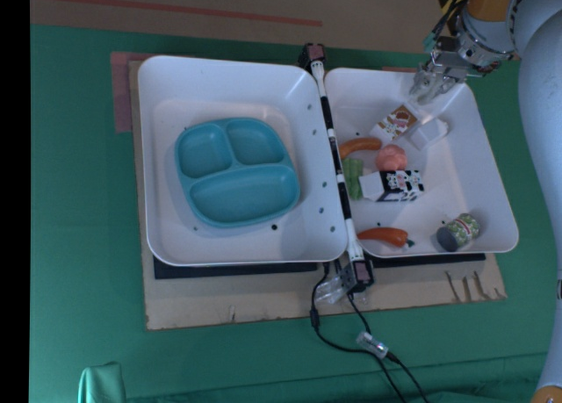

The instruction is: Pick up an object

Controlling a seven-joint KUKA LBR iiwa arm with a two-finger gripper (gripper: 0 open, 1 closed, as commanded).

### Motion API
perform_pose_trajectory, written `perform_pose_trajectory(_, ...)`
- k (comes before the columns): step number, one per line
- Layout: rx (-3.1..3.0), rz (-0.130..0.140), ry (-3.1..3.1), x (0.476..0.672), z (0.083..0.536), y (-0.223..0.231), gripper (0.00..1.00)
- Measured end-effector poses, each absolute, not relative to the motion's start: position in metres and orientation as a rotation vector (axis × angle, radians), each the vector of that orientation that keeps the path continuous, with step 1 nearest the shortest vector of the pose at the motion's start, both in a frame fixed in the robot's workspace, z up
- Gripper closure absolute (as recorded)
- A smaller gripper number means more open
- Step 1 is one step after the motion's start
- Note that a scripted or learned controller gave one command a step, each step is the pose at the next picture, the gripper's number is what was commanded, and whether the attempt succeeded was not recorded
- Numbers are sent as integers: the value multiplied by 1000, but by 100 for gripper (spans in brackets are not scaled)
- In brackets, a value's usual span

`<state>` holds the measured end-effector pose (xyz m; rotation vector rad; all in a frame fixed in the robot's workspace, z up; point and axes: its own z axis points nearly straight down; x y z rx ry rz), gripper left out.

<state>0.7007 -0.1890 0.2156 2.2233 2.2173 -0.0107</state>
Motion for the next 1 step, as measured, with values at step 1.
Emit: perform_pose_trajectory(1,2219,1,2214,702,305,-187,100)
